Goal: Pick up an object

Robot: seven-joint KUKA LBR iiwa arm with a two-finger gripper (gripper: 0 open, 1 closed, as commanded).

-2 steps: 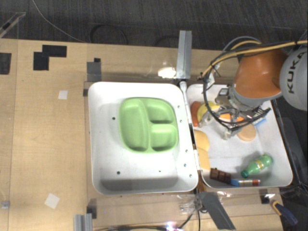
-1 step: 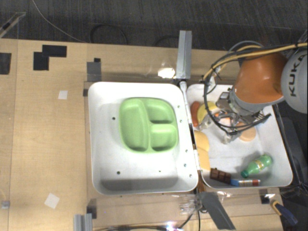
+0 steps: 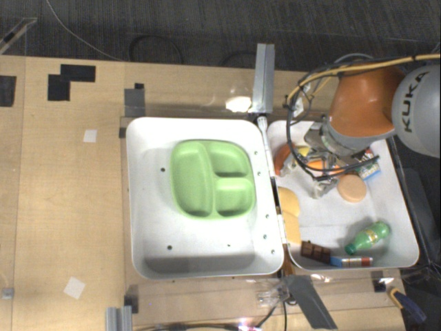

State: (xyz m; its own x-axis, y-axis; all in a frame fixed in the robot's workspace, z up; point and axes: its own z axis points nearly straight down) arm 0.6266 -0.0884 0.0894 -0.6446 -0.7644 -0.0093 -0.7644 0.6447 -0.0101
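The grey two-finger gripper (image 3: pixel 322 179), whose state I cannot tell, hangs in the right white bin (image 3: pixel 386 216) beside a tan round disc (image 3: pixel 352 189).

Pale wooden bench (image 3: pixel 62 205) (black patches (image 3: pixel 69 80) at left), dark carpeted floor (image 3: pixel 172 12) beyond

In the right bin lie a green bottle (image 3: pixel 368 237) on its side, a tan round disc (image 3: pixel 353 189), a yellow-orange piece (image 3: pixel 289 204), a dark brown bar (image 3: pixel 315 252) and a red-blue marker (image 3: pixel 351 260).

Arm over right bin (image 3: pixel 403 212); gripper (image 3: pixel 322 178) low among items, near tan disc (image 3: pixel 352 189). Green divided tray (image 3: pixel 211 178) in left bin (image 3: pixel 148 205).
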